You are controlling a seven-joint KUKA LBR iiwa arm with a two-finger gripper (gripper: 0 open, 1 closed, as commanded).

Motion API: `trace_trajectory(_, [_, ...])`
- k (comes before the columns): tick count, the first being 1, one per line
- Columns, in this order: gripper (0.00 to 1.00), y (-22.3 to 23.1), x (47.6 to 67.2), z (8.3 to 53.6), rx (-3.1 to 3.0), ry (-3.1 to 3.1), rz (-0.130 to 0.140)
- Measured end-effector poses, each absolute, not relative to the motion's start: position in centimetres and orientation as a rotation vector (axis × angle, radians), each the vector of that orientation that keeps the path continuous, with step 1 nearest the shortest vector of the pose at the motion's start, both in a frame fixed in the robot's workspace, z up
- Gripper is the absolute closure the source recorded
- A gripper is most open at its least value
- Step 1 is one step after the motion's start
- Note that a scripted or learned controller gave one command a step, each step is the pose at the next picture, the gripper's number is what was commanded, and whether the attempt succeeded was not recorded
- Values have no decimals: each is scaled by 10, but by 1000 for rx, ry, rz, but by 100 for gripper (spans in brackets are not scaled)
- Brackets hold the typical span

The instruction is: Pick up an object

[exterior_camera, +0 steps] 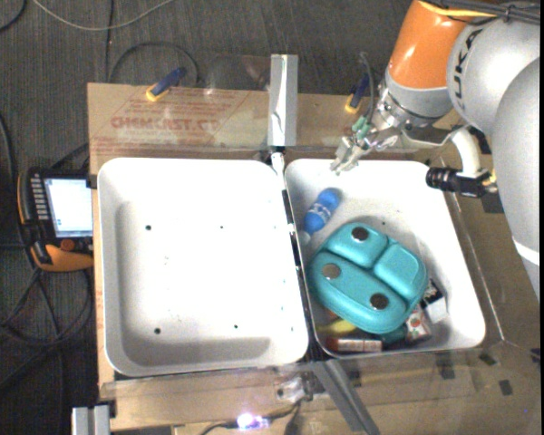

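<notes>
My gripper [347, 156] hangs over the far rim of the right bin [462, 270], near its back left corner. A small blue bottle [322, 209] with a white end lies in that bin just in front of the gripper and apart from it. A large teal plastic piece [367, 275] with dark holes fills the bin's near half. Smaller items are tucked beneath it: a red marker-like thing [355, 343] along the front wall and some white and dark bits [431, 312] at the right. I see nothing between the gripper and the bottle.
The left bin [109, 243] lies beside the right one, with their rims meeting at the centre. A metal post [283, 98] stands behind that seam. Clamps [163, 82] hold the cardboard backing. A handheld pendant [59, 211] lies left of the bench.
</notes>
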State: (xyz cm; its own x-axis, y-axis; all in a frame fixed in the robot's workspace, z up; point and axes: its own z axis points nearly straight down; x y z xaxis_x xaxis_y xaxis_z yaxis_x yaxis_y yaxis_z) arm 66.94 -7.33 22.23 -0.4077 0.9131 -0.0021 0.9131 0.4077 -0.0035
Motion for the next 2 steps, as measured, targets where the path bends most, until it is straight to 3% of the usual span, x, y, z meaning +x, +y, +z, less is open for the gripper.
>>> trace_trajectory(1, [0, -74, 669, 222, -1710, -2634, 9])
trace_trajectory(2, [0, -112, 666, 91, -1469, -2765, 11])
